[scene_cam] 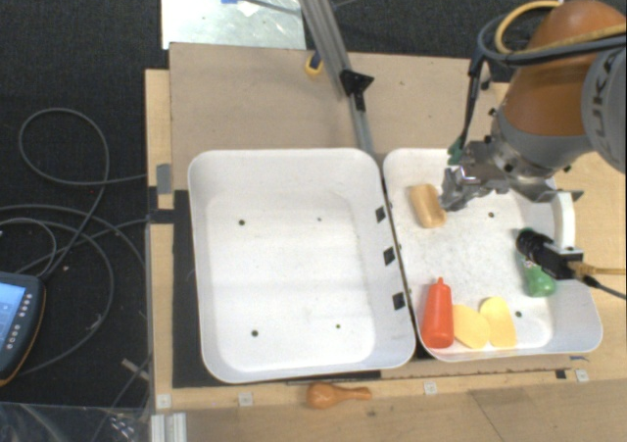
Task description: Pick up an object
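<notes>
In the right bin (pixel 578 327) lie a tan bread-like piece (pixel 427 205) near the back left, a red bottle (pixel 437 313) at the front left, two yellow pieces (pixel 485 323) beside it, and a green object (pixel 539 280) at the right. My gripper (pixel 456 193) hangs low just right of the tan piece, close to it. Nothing shows between the fingers.
The left bin (pixel 284 264) stands beside the right one, separated by a black-clipped rim (pixel 389 254). A grey pole (pixel 328 28) slants over the back. A tan pear-shaped object (pixel 333 393) lies on the bench in front of the bins. Cables lie on the floor at left.
</notes>
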You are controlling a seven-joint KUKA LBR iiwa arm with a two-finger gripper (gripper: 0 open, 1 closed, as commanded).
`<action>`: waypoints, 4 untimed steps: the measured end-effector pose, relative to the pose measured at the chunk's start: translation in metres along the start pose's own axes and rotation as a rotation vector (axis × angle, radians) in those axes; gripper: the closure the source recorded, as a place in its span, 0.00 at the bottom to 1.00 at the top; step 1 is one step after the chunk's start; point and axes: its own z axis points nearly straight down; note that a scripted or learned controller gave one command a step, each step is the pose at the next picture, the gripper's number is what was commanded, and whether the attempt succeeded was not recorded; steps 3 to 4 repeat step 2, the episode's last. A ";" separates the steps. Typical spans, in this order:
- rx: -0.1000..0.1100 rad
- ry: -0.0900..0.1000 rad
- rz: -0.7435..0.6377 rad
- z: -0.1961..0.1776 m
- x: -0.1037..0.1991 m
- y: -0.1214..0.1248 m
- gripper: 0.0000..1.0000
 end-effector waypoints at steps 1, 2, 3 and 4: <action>0.001 0.000 0.000 -0.002 0.057 0.000 1.00; 0.003 0.000 0.001 0.009 0.103 -0.007 1.00; 0.003 0.000 0.001 0.009 0.103 -0.007 1.00; 0.003 0.000 0.001 0.009 0.103 -0.007 1.00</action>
